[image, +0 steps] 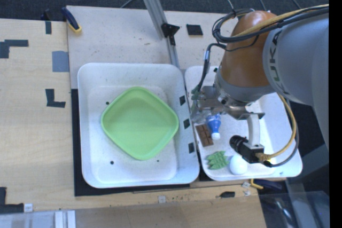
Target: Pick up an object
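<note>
The hand (206, 110) hangs low over the inner edge of the right bin (283, 115), under the orange band (248, 56) of the arm — its dark body sits close against the wall that parts the two bins. Whether it is apart or together I cannot tell; the wrist and its cabling hide the tips from above.

Just beside and below the hand stands a small blue and white bottle (214, 126), its long axis running roughly from the hand down toward the near edge of the bin, white end lowest. Touching or nearly touching the bottle on its left is a brown block (203, 135), lying along the same near-far line against the bin wall. Nearer the front edge lie a green leafy piece (217, 159) and, right of it, a white ball (238, 165), with a black fitting on the arm's cable just above the ball.

Judging from this, the bottle and the brown block are the likeliest things to pick up: both lie a short way toward the near edge from the hand. That is the relation the coming move turns on — a small shift toward the front, then down.

The left bin (85, 115) holds a green square plate (140, 123), well apart from the hand. Both bins rest on the tabletop (32, 131).
</note>
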### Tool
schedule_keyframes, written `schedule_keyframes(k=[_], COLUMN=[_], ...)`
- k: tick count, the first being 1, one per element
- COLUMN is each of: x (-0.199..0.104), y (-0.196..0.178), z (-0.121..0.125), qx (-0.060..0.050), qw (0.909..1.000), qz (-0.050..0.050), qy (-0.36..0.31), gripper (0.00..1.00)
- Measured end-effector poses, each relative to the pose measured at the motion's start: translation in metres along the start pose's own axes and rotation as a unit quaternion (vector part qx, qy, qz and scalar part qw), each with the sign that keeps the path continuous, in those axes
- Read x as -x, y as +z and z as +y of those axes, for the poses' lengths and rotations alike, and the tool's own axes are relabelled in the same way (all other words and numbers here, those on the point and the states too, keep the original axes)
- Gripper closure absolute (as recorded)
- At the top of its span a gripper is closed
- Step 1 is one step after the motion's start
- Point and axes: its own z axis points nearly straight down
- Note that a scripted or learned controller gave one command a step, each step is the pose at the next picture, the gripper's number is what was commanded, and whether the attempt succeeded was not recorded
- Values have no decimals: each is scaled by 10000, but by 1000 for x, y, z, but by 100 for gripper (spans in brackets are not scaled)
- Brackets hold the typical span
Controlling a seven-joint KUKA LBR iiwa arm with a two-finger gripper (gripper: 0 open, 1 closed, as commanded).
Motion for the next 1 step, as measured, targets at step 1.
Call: schedule_keyframes(k=[1], x=[-59], y=[11], z=[-1], qx=[-2], qw=[10000], qz=[-1], qy=[-2], gripper=[100])
